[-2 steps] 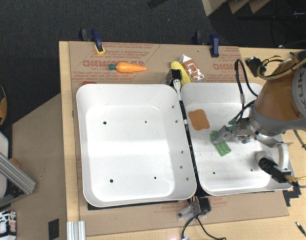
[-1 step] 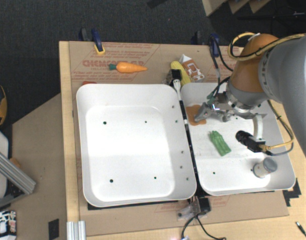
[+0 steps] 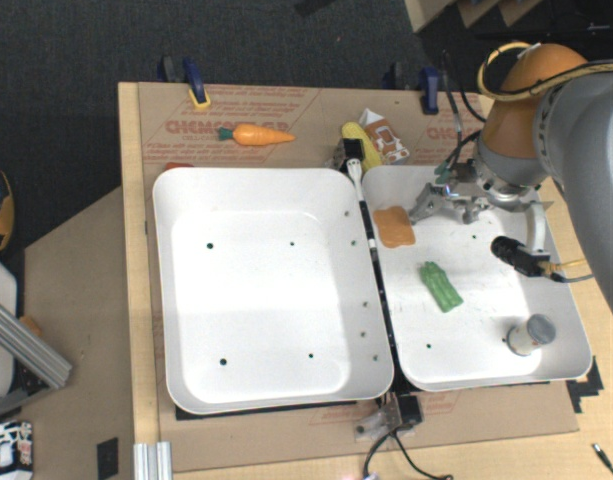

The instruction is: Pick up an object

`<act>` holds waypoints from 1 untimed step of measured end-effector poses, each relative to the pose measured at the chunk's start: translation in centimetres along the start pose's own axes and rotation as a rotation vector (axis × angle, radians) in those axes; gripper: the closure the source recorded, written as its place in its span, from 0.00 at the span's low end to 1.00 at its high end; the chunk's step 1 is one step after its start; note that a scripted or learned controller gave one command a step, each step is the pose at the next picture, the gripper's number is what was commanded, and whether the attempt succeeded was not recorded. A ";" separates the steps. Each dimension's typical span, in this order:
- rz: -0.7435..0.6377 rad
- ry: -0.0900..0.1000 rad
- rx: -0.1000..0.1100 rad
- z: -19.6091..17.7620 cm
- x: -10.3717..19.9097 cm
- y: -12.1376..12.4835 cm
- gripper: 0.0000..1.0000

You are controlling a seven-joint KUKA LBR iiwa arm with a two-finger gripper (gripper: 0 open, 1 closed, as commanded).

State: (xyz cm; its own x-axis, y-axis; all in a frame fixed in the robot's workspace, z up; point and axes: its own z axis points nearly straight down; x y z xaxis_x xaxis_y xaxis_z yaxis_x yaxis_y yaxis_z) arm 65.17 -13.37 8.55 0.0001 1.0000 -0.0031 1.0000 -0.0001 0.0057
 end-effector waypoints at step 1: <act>-0.001 0.005 0.010 0.0 3.7 -4.7 0.00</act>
State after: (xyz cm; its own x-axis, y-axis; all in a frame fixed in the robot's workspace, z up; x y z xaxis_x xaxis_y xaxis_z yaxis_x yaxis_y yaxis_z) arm 60.43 -9.69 8.50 -0.0005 1.0000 0.0024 1.0000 0.0005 -0.0044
